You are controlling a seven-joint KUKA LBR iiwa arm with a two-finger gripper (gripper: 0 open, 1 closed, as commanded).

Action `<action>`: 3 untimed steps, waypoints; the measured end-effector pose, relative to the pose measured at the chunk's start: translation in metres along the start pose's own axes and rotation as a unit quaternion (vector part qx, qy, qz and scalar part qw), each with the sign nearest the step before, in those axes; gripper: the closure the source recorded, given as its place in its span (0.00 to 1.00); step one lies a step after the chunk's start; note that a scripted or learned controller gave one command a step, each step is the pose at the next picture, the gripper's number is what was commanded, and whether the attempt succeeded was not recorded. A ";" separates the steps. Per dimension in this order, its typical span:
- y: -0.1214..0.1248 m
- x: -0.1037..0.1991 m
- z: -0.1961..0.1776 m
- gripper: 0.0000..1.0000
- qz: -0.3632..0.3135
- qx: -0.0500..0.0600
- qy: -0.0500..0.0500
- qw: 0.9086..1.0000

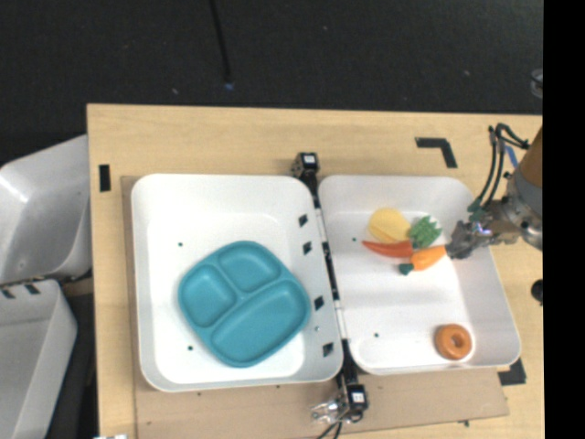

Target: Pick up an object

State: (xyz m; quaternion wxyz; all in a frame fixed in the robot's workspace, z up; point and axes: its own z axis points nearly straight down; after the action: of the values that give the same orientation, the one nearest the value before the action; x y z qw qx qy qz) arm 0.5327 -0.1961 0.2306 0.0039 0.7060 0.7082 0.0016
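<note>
- Camera view: two shallow white bins; left bin [146, 282] holds one teal three-compartment plastic plate [242, 302].
- Right bin [489, 318] holds one yellow toy fruit [388, 224], one red toy chilli [386, 248], one orange toy carrot with green top [425, 248], one orange ring doughnut [452, 341].
- Gripper [460, 241] sits at the carrot's right end; finger state cannot be determined.
- No legible writing.

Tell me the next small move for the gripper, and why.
Probably lower onto the carrot and close. The gripper sits at the right bin's right side, right beside the carrot's orange end, with nothing seen held; the donut lies farther off.
</note>
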 end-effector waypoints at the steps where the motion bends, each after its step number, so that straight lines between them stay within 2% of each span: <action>1: 0.021 0.052 0.008 1.00 -0.002 0.003 0.002 1.000; 3: 0.063 0.158 -0.014 1.00 -0.002 0.002 0.002 1.000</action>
State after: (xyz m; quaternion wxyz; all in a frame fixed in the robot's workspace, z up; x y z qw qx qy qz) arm 0.5954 -0.0376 0.2448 0.0007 0.7045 0.7097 0.0015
